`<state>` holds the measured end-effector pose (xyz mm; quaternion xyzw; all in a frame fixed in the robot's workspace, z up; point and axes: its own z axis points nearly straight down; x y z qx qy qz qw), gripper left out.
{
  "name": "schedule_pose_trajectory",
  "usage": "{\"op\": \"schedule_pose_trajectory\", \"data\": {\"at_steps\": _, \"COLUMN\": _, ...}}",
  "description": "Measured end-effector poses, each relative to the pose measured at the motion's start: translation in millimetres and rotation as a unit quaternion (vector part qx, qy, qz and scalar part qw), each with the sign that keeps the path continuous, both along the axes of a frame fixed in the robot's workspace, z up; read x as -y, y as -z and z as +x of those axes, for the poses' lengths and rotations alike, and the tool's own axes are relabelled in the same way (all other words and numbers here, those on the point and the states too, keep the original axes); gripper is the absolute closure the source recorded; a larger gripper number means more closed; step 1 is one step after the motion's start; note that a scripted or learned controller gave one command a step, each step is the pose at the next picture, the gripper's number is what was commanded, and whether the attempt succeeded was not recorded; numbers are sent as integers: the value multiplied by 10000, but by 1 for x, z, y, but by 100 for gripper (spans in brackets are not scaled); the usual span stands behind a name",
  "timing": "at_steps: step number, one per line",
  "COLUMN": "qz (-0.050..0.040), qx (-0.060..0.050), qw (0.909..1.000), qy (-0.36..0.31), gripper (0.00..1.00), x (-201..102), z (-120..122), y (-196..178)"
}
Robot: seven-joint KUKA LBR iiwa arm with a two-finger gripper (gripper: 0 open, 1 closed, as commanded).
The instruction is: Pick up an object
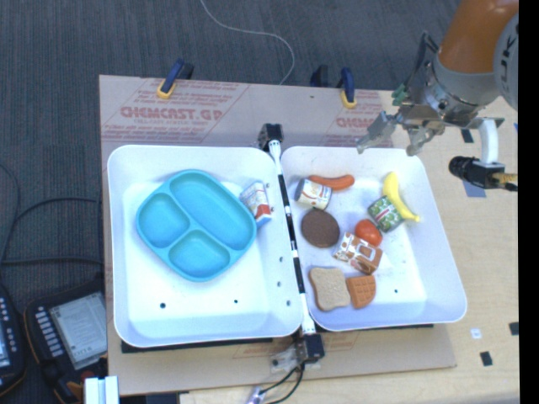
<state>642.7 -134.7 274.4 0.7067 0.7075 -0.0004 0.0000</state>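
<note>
Two white bins [126,251] on counter [488,293]. Left bin: one blue tray [195,223], one carton [258,200]. Right bin: one banana [398,196], sausage [332,182], cookie [320,227], bread slice [328,288], tomato [367,231], two cans. Pincer [393,144] spread wide, holding nothing, above right bin's far rim.

Arm [480,32] cut off by the top and right edges, only the orange band and wrist in frame. Tool [394,137] small and dark against the cardboard (finger gap too fine to judge). Tomato [367,231] partly covered by the green can [383,215] and the printed carton [357,252]. Cracker [362,290] tucked partly under the toast [329,289]. Label on the small can [257,200] beside the blue tray [195,223] too blurred to read. Handheld device [67,331] at lower left clipped by the frame edge.
</note>
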Motion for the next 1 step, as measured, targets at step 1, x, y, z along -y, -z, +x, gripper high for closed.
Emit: {"op": "schedule_pose_trajectory", "data": {"at_steps": 1, "qz": 1, "qx": 22, "qw": 10000, "qy": -2, "gripper": 0, "x": -14, "z": -23, "y": 187}}
